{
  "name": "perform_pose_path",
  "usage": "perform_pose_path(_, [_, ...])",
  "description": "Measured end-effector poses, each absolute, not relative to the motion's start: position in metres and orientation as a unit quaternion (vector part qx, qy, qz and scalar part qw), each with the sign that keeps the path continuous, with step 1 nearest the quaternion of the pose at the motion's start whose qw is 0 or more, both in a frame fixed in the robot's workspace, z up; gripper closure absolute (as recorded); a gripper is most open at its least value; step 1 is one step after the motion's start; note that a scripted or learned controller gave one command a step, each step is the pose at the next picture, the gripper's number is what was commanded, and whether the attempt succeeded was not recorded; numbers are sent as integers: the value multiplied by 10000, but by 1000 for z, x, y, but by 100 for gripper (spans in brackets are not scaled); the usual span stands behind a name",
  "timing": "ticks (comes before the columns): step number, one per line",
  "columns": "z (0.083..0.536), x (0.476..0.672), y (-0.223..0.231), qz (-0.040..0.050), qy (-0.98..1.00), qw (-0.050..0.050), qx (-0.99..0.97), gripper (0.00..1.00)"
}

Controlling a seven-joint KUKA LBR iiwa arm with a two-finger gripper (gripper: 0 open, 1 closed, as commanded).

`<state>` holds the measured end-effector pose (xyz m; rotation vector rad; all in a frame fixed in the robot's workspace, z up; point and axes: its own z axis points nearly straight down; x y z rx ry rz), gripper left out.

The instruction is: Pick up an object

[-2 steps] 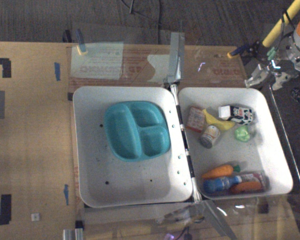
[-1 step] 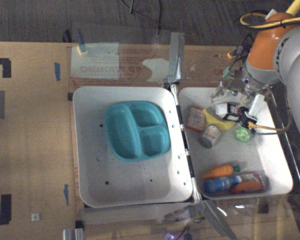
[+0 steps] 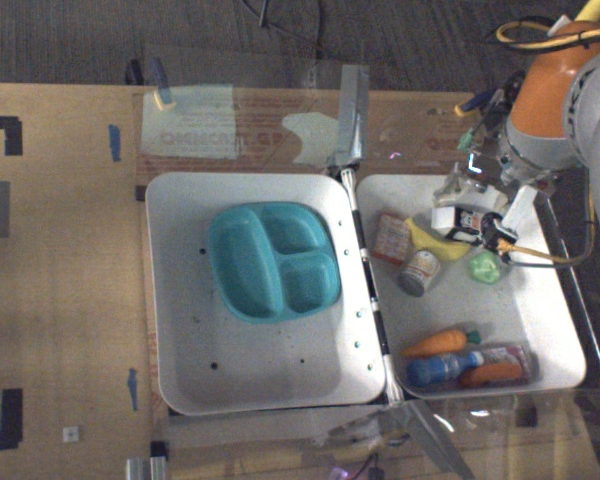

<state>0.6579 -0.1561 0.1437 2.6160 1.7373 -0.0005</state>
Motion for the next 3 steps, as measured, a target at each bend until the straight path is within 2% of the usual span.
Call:
perform_pose_path(1, [234, 656, -211, -5, 5269, 3, 8499, 0])
perform_pose_path(2, [119, 663, -156, 90, 5269, 98, 8498, 0])
perform_pose_path(3, [215, 667, -200, -7, 4425, 1, 8968, 0])
